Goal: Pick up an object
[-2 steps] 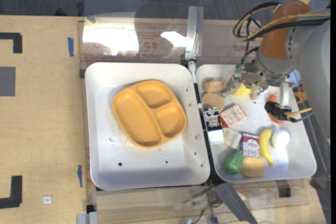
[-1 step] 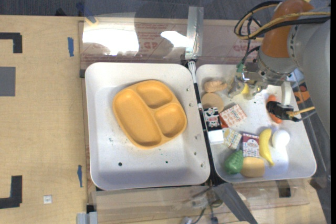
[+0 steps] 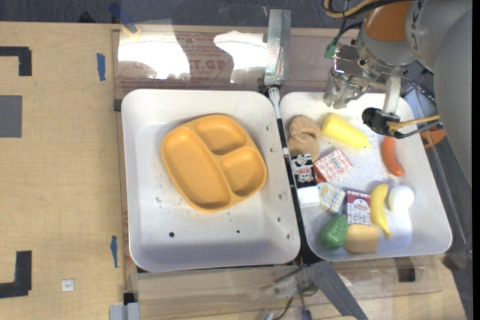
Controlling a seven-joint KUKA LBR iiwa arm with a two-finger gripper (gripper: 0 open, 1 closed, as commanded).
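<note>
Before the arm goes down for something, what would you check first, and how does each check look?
1. Two-finger gripper above the right white bin: ok.
2. Nothing between its fingers: ok.
3. Fingers apart for a grasp: ok, they look open.
4. Target nearby: ok, the yellow corn-shaped toy lies just below the gripper.
5. Room around target: not ok, the brown bread-like lump lies close beside it.
6. Orange divided plate out of the way in the left white bin: ok.
</note>
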